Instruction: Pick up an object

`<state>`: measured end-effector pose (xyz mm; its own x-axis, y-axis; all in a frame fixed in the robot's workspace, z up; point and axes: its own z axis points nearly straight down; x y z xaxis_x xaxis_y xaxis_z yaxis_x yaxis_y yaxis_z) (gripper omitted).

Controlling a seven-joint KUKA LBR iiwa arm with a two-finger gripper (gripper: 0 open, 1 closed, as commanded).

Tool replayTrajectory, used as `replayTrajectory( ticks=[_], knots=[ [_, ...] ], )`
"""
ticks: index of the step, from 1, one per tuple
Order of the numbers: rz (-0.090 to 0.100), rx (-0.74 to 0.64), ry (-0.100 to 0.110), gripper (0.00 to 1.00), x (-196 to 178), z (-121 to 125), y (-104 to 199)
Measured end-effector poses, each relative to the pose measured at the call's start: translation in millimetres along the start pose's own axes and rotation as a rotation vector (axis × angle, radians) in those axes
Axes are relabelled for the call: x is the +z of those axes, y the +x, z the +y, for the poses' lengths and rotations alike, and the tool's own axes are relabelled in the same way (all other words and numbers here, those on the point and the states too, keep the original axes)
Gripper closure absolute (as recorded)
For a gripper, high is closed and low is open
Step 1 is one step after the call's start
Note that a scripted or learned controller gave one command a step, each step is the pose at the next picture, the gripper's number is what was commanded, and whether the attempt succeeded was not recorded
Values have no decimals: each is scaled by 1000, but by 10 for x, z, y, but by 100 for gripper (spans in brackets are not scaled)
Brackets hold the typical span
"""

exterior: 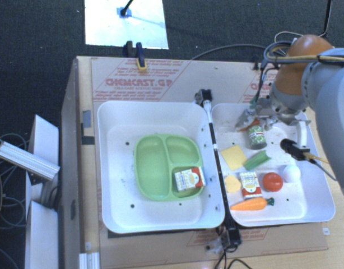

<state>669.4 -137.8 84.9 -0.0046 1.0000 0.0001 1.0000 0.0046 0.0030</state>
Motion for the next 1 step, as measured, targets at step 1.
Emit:
replayTrajectory(
  ticks=[1],
  knots=[
    [-2,-3,1,100,-105,-2,-8]
  ],
)
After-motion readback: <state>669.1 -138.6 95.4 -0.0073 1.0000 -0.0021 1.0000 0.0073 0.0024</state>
